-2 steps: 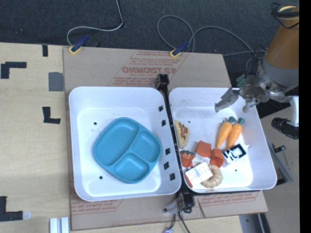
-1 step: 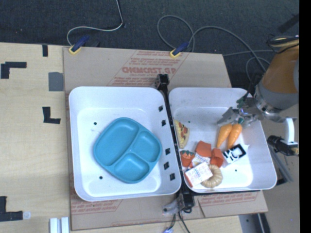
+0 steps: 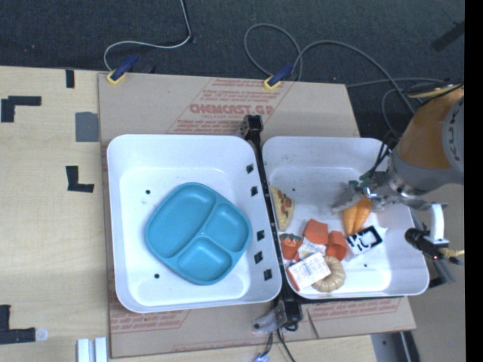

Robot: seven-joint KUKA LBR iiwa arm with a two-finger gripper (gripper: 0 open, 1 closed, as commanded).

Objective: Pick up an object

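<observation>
Inside the left bin (image 3: 121,202) lies a blue divided plate (image 3: 198,233).

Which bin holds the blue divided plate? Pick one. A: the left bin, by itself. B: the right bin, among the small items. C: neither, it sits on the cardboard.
A: the blue divided plate lies alone in the left bin, while the small items sit in the right bin.

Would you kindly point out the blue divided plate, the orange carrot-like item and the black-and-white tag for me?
blue divided plate (image 3: 198,232), camera view, on the ridge where its compartments meet.
orange carrot-like item (image 3: 355,217), camera view, on the middle of its body.
black-and-white tag (image 3: 366,239), camera view, on its printed face.
</observation>
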